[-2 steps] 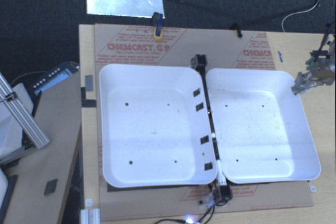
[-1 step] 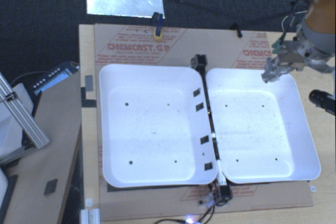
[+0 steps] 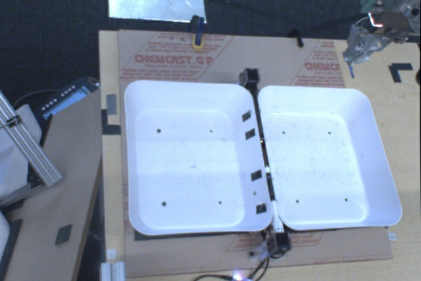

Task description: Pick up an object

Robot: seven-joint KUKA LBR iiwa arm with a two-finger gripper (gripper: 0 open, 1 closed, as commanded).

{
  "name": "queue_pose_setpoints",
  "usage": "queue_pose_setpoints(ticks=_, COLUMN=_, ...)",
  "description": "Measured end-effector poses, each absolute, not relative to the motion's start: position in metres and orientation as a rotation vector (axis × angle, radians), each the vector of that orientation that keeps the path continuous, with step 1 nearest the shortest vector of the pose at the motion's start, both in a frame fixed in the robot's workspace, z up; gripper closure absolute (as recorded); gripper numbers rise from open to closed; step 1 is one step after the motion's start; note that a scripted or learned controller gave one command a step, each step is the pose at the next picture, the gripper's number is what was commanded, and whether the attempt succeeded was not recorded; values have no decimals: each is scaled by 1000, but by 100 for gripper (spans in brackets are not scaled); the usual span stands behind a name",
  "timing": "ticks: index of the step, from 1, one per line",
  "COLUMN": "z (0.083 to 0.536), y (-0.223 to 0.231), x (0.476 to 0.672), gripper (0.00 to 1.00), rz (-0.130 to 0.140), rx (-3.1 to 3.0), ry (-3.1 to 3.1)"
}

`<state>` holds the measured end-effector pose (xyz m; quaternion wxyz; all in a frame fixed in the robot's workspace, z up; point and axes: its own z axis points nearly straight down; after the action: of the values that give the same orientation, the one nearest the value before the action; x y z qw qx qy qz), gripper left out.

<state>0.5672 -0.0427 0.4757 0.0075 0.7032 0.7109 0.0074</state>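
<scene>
Right bin [image 3: 375, 115] and left bin [image 3: 141, 95], white, on worktop: no object visible in either. Pincer [image 3: 358, 49] beyond right bin's far corner, state untellable. Pick not begun.

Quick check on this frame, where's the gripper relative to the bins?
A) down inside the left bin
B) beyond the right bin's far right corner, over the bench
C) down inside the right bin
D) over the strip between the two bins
B: the gripper sits at the upper right of the view, past the far rim of the right bin and over the bench, not above either bin's floor.
</scene>
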Motion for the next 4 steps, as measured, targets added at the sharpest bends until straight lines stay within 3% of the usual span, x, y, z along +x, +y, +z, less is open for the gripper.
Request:
queue_pose_setpoints(ticks=1, z=540, y=-26, x=608, gripper=100, rz=13, rx=2207, ry=2222)
queue_pose_setpoints(ticks=2, z=527, y=-78, x=671, gripper=100, rz=4, rx=2217, ry=2215)
queue_pose_setpoints(ticks=3, z=347, y=-99, x=602, gripper=100, rz=-15, rx=2233, ry=2227)
queue_pose_setpoints(ticks=4, z=445, y=-34, x=600, gripper=100, rz=13, rx=2205, ry=2228)
